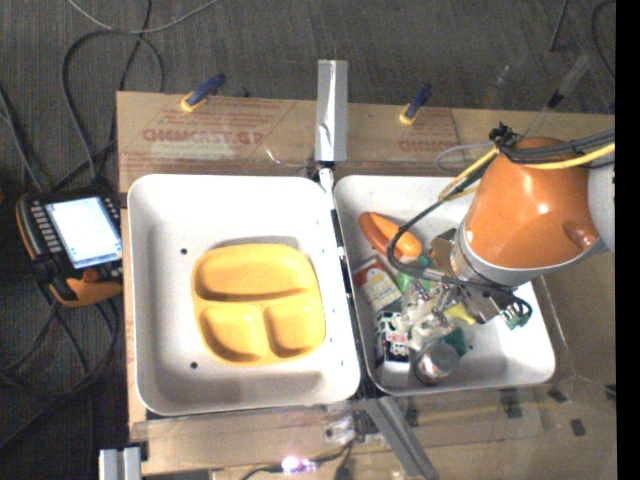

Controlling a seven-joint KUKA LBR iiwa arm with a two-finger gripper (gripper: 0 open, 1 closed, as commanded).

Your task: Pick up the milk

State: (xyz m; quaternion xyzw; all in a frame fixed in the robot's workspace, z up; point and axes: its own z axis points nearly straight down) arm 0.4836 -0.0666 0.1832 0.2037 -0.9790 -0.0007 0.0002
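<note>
In the right bin point(535, 363), a small white and blue carton that looks like the milk point(393, 342) lies near the front left corner. My gripper point(432, 313) hangs below the orange wrist band point(525, 208), low over the pile and just right of and behind the carton. The wrist and cables hide much of the gripper's tip. I see nothing clearly held in it.
An orange carrot-like toy point(380, 232), a red and white packet point(375, 283), a metal can point(436, 364) and green pieces point(457, 340) crowd the right bin. The left bin point(160, 218) holds a yellow divided tray point(260, 301). A tablet point(78, 230) sits off the bench at left.
</note>
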